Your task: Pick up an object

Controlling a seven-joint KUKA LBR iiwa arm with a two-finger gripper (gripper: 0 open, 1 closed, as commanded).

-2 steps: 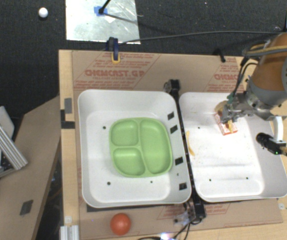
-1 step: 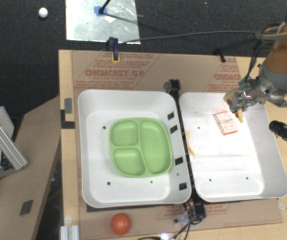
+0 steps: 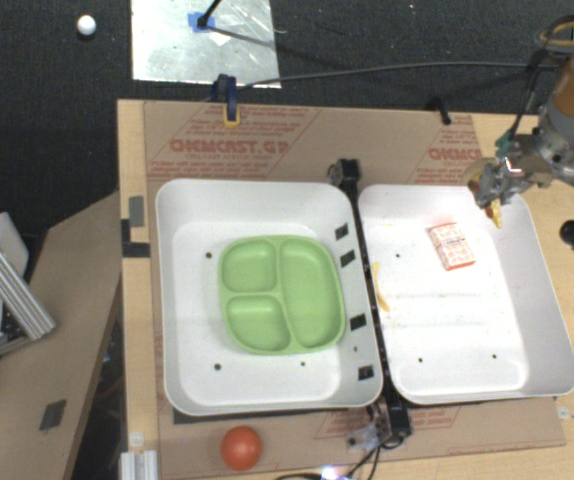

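Note:
A small red-and-white patterned packet (image 3: 450, 245) lies flat in the upper part of the right bin (image 3: 527, 368). My gripper (image 3: 493, 199) hangs over the bin's upper right corner, up and to the right of the packet and apart from it. A thin yellow strip (image 3: 378, 288) lies along the right bin's left wall. A green divided plate (image 3: 281, 293) sits in the middle of the left bin (image 3: 187, 228).
An orange ball (image 3: 241, 447) rests on the bench in front of the left bin. Black clips (image 3: 347, 173) hold the seam between the bins. A foil sheet (image 3: 203, 28) and a small white ball (image 3: 87, 25) lie on the dark floor behind the bench.

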